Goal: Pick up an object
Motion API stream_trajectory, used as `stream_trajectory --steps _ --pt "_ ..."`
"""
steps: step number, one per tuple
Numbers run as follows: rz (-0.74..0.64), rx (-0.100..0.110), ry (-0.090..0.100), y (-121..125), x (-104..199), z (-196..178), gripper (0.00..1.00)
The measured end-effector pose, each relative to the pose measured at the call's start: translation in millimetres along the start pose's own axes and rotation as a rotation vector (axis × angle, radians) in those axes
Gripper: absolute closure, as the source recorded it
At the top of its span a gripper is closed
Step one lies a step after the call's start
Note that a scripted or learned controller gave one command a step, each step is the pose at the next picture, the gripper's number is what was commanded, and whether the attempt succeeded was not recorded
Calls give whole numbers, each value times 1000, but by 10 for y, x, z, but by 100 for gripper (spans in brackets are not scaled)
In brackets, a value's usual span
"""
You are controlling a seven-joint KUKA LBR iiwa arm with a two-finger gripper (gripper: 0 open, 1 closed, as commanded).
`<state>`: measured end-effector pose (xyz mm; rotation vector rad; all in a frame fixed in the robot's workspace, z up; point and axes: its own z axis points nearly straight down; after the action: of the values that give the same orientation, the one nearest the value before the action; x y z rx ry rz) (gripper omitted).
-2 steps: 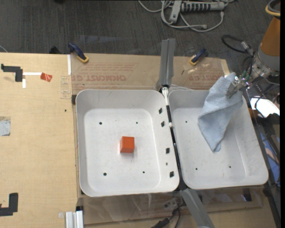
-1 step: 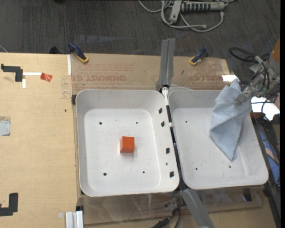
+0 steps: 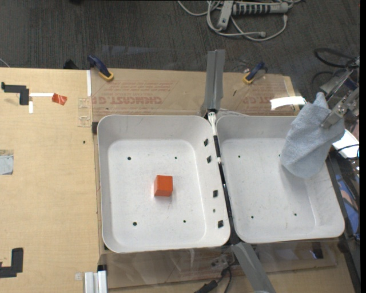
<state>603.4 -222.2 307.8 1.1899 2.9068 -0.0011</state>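
Cloth (image 3: 309,143), pale grey, hangs over the right bin (image 3: 269,226), its top pinched in our pincer (image 3: 333,117). We think the pick is done; next we lift higher.

Two shallow white bins sit side by side on the bench: the left bin (image 3: 114,229) and the right bin (image 3: 274,232), their inner rims just beside each other, with small black clips along that seam. A grey divider bar (image 3: 215,80) stands at the 12 o'clock end of the seam. Cardboard sheeting (image 3: 154,94) with red lettering lies under the bins' far edges, held by two clamps with orange tips (image 3: 100,67) (image 3: 254,72). A wooden board (image 3: 46,189) lies at 9 o'clock of the left bin. White cables (image 3: 240,17) lie on the dark floor at 12 o'clock.
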Motion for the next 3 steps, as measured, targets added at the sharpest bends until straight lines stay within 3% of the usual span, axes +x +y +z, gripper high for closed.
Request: stream_trajectory --steps 1,2,3 --pt "-364 -1 3 53 -48 540 100" --pt "-573 -2 2 -270 281 873 100" --pt "-796 -3 3 -293 313 1180 100"
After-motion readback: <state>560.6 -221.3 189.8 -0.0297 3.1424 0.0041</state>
